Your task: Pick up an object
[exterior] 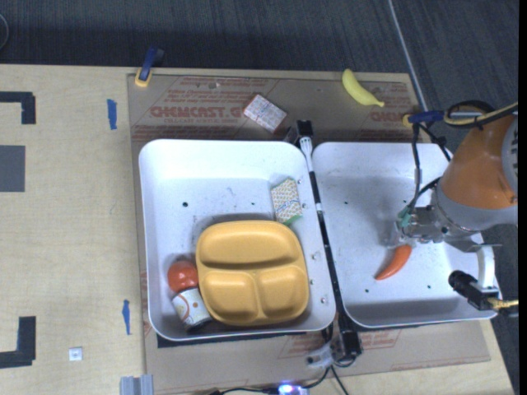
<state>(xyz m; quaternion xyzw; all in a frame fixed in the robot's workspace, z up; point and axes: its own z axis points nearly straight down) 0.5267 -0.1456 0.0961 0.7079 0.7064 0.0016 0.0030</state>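
Two white bins (156, 220) are counted on the bench. One yellow divided tray (251, 270), one orange carrot (394, 262) and one banana (361, 89) are seen. Two small patterned packets (286, 199) are also counted.

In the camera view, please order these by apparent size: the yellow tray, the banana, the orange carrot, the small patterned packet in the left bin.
1. yellow tray
2-4. banana, orange carrot and patterned packet look alike, too close to rank.

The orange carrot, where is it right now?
The carrot lies in the right-hand bin, towards its right side, directly under the gripper at the arm's tip.
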